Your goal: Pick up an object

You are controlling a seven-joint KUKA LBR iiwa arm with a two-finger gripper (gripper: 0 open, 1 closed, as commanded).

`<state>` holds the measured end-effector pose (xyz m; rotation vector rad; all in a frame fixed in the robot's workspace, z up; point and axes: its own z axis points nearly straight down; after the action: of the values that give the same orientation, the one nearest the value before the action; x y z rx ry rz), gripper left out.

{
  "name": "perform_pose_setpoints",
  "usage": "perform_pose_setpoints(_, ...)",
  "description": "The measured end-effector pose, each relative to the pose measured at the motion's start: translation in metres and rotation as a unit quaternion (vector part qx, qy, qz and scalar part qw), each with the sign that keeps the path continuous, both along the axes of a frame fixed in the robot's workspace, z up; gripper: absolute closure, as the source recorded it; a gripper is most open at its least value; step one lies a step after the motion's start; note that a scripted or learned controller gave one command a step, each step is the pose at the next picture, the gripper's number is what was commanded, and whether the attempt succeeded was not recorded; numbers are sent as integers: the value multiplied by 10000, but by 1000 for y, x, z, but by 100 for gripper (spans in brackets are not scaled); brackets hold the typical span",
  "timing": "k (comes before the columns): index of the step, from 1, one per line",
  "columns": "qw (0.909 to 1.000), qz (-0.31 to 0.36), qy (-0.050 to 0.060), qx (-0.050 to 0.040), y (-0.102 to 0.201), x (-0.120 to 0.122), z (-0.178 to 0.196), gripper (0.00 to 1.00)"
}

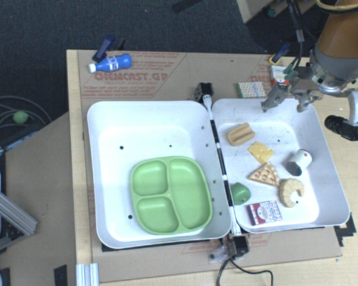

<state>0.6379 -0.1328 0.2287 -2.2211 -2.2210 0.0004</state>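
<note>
From the overhead camera, you see the pincer [288, 99] hanging over the far rim of the right bin [322, 130], its two fingers [269, 103] spread wide apart with nothing between them. Every object lies on the near side of it, toward the bottom of the view. Closest, below and a little left of the pincer, is the tan bread roll [240, 134], its long axis running roughly left to right with the right end tipped slightly up. Just beyond that sits the yellow cheese block [261, 152], then the waffle wedge [265, 174] with its tip pointing up-right. Straight below the pincer you find the small white cup [299, 160] lying on its side, dark mouth facing down-left, and the croissant [290, 192] beneath it. Farthest are the red box [262, 213] and green piece [240, 192]. Well to the pincer's left, the left bin [107, 136] holds a green divided tray [169, 194].
</note>
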Motion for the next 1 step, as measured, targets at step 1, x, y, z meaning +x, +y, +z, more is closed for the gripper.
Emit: perform_pose_setpoints(1, 10000, -3, -3, -1, -7, -32, -144, 0)
